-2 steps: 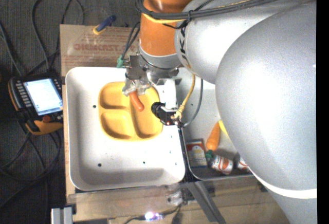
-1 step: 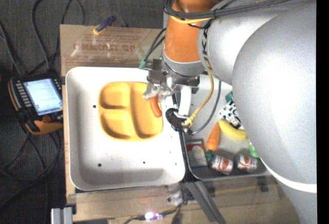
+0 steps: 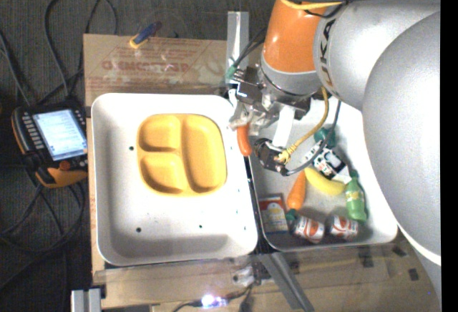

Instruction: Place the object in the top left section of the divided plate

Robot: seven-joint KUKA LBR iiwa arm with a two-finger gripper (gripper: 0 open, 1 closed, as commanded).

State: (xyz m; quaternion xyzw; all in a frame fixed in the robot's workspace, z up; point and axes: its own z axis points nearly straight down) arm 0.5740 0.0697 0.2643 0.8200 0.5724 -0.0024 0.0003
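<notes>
Though wrist hides much, pincer (image 3: 245, 133) grips small orange object (image 3: 244, 141), over bin edge beside divided plate (image 3: 182, 154).

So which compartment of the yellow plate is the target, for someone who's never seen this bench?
Start at the left white bin; the yellow divided plate lies in its upper middle. The plate has one large section along its right side and two small ones stacked on its left. The target is the top left section, the upper small one, farther from the bench's near edge.
</notes>
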